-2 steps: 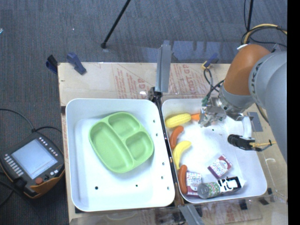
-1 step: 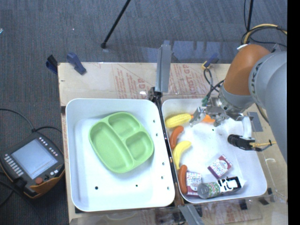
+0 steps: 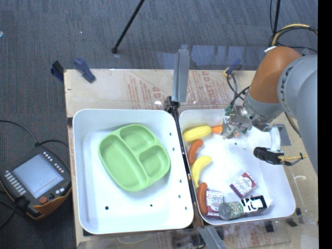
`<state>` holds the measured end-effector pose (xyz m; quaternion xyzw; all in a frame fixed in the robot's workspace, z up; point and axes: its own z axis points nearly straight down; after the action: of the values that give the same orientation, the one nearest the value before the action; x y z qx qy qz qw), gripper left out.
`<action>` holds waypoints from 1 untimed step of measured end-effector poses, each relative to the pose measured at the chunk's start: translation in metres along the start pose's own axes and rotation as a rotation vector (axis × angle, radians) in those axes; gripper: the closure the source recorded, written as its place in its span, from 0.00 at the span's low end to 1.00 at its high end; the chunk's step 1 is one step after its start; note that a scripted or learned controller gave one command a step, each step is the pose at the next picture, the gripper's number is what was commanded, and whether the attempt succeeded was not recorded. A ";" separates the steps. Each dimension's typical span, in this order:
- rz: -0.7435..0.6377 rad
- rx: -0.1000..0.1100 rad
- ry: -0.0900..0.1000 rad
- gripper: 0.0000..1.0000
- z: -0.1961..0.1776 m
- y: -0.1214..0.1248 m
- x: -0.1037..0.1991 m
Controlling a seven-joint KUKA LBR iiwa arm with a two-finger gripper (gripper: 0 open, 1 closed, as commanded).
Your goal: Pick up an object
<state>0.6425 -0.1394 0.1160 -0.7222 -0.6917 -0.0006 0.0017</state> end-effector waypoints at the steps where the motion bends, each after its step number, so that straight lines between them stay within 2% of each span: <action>1: 0.000 0.000 0.000 0.00 0.000 0.000 0.000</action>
<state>0.6424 -0.1394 0.1159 -0.7222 -0.6917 -0.0004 0.0018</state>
